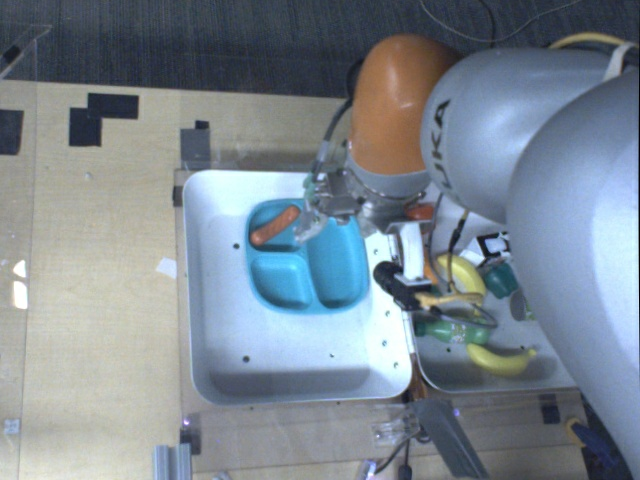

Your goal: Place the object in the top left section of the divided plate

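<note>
Blue plate (310, 268) sits in the left bin (215, 318), and there's the sausage (274, 225), orange, lying slantwise in the plate's top left section, up at ten o'clock from the plate's middle. The gripper (312, 218) hovers right at the sausage's three o'clock end, just beside it; whether those clear fingers are spread or pinching, I cannot tell. Over at four o'clock, the right bin (440, 373) holds two bananas (500, 360) among other items.

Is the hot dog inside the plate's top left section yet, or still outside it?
Inside. The hot dog lies in the top left section of the blue divided plate, with the pincer right beside its end.
</note>
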You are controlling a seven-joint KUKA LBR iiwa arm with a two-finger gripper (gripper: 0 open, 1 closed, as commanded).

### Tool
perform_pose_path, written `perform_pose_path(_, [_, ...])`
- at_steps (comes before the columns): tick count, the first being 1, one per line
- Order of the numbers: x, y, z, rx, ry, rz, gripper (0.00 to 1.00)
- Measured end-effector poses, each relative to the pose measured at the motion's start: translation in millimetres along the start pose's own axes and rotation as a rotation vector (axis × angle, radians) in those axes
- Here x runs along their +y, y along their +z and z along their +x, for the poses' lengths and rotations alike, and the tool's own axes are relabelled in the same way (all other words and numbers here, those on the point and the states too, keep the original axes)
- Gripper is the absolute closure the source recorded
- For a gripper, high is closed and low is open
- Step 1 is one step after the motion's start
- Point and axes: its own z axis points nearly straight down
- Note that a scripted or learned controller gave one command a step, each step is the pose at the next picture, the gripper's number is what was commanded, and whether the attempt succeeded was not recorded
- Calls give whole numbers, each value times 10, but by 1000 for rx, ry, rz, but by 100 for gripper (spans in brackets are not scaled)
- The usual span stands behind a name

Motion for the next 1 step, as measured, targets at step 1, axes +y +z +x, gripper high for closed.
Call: perform_pose_path(1, [16,-117,8,3,0,-5,100])
